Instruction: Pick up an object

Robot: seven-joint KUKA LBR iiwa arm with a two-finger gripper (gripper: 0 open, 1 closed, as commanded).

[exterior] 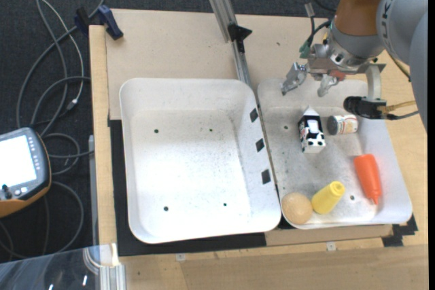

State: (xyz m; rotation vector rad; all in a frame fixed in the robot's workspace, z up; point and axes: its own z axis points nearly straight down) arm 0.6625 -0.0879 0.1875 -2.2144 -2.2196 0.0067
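The right bin [282,125] holds several objects. A black-and-white cow-patterned carton [311,132] stands near its middle, with a small jar [342,124] lying just to its right. An orange carrot [368,176] lies at the right side. Along the front edge sit a yellow bottle [327,197] and a tan round ball [297,208]. My gripper [310,81] hangs over the bin's far edge, above and behind the carton, open, its two fingers spread with nothing between them.
The left bin [136,146] lies beside the right one. A slanted metal rail [224,10] runs down to the gap between the bins. Cables and a teach pendant [20,170] lie on the floor at the left.
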